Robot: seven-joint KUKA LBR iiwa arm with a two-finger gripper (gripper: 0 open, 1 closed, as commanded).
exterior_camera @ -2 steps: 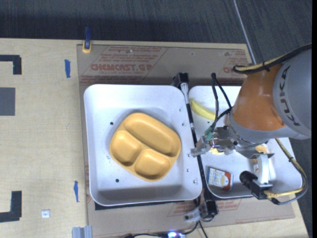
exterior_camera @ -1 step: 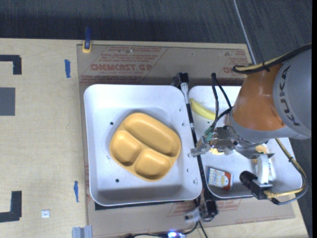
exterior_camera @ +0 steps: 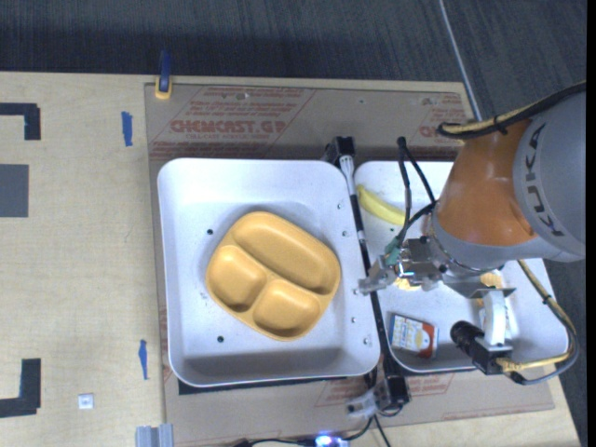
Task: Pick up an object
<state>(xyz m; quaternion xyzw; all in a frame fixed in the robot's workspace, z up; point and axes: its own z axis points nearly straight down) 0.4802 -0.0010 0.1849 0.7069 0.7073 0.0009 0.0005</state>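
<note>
Arm over right bin, gripper near its left rim, jaw state can't tell; yellow banana-like piece at bin's upper left, long axis running upper-left to lower-right, small carton lower left; yellow compartment tray in left bin.

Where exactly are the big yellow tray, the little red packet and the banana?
yellow tray [exterior_camera: 271,274], camera view, middle ridge.
red packet [exterior_camera: 413,334], camera view, its front face.
banana [exterior_camera: 379,205], camera view, visible yellow part.
</note>
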